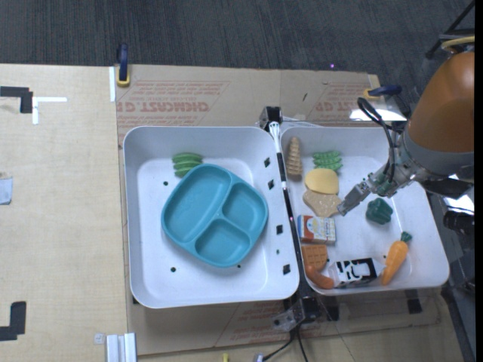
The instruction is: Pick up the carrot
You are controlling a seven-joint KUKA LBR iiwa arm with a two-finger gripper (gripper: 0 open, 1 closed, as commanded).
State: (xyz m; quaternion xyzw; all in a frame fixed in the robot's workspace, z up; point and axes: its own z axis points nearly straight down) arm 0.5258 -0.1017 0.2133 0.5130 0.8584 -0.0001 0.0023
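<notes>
Down in the right bin (423,202) we see the carrot (394,260) lying near the front corner, not picked up yet. Our gripper (349,200) hangs well apart from it, over the cracker (322,202), gripping nothing we can see.

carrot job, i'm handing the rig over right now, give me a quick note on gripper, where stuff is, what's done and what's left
Gripper: low in the right bin, over the tan and yellow toy food; I cannot tell its finger state, and nothing shows in it.
Carrot: lying near the right bin's front right corner, apart from the gripper, with the green pepper between them.
Done: no pick yet.
Left: move to the carrot, grasp, lift.
</notes>
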